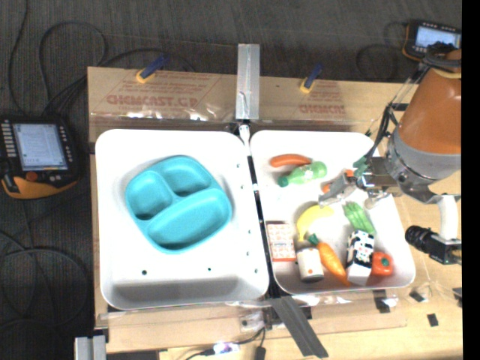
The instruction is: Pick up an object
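Worktop [67, 223]: two white bins carried side by side.
Left bin [112, 276]: a blue divided tray [178, 201] is held.
Right bin [397, 231]: toy foods are heaped, likely as pick targets.
Pincer [337, 190]: poised above the banana [311, 217]; nothing seen gripped, finger state not discernible.

Even, fairly bright overhead light — soft shadows only, under the blue tray [178, 201] and along the bin [112, 276] rims. White bins run close to blown out, with mild glare on the tape strip [248, 81]. Overall soft focus, low resolution — small items look smeared.
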You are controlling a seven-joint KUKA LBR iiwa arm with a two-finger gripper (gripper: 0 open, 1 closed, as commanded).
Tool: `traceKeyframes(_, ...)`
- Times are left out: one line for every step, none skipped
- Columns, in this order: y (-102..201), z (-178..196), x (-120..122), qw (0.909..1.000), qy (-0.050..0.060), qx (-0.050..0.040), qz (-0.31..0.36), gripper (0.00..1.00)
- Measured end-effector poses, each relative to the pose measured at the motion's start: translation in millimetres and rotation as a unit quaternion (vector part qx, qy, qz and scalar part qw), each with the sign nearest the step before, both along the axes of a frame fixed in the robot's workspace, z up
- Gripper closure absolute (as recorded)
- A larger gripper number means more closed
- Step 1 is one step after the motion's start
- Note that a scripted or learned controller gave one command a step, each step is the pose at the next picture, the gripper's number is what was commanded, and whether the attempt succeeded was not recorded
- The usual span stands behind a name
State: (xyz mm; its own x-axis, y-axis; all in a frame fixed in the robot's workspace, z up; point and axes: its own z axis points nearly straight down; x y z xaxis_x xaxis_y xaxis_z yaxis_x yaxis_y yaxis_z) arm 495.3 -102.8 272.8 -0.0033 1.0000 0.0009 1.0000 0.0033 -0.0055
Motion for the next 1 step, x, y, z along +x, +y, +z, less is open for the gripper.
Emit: traceKeyframes(7.9, 4.0, 54.8, 0.9906, -0.002, 0.0003, 0.136, 0.00)
